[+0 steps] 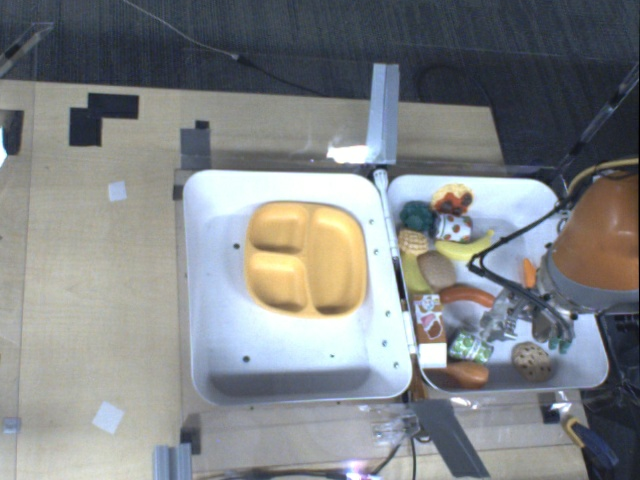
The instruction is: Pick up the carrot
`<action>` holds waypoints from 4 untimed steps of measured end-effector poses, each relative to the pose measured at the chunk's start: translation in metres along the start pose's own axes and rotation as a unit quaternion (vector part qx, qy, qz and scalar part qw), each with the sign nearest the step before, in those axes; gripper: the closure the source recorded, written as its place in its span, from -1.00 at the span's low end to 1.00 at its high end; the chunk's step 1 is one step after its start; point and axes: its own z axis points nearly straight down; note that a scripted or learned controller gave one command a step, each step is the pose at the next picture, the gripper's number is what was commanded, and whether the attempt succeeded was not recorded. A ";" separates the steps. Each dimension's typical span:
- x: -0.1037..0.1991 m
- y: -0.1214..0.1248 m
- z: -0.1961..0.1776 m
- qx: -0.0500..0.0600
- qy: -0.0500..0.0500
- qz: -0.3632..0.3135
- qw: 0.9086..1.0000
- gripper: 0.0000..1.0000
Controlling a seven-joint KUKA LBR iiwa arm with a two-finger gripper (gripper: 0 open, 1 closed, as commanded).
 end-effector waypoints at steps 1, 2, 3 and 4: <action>-0.021 -0.051 0.018 0.000 -0.005 -0.029 1.000 1.00; -0.016 -0.035 0.018 0.003 -0.009 -0.102 0.995 1.00; 0.000 0.009 -0.049 -0.001 -0.005 -0.106 0.994 1.00; 0.000 0.008 -0.044 0.000 -0.002 -0.153 0.988 1.00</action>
